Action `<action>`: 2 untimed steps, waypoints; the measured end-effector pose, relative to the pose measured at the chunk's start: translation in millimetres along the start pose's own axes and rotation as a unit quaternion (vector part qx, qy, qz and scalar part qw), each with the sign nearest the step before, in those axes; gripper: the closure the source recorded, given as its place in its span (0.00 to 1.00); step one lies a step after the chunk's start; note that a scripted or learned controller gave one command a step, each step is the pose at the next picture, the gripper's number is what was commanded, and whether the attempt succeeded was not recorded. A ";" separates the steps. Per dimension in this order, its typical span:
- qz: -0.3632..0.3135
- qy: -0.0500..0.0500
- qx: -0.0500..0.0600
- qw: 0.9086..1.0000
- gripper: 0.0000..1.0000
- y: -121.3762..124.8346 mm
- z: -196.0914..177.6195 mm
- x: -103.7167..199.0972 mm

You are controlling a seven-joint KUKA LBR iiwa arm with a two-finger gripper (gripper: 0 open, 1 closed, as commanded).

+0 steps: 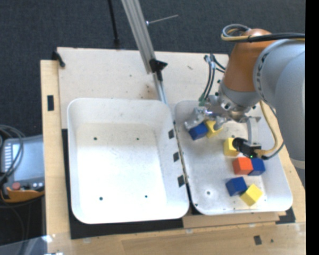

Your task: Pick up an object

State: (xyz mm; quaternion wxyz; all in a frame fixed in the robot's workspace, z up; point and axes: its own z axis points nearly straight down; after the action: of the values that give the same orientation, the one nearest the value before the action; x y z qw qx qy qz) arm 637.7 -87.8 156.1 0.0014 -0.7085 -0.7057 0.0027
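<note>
My gripper hangs over the back left part of the right white bin, below the arm's orange band. A blue block sits right at its tip, with a small yellow block touching it on the right. I cannot tell whether either block is gripped or just lies beneath the gripper. Other blocks lie loose in the same bin: a yellow one, an orange one against a blue one, and nearer the front a blue one beside a yellow one.
The left white bin lies beside the right one. A slanted metal rail rises from the bench behind the bins. Cables trail from the wrist over the right bin. A grey device sits off the bench at the left.
</note>
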 end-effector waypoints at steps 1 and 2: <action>-0.001 0.000 -0.001 1.000 0.00 -0.4 52.1 -1.3; 0.002 0.001 -0.005 1.000 1.00 1.4 37.9 -1.6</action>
State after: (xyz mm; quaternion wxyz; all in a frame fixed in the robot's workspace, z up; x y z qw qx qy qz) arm 638.9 -89.5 118.2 -0.0010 -0.7101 -0.7041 -0.0013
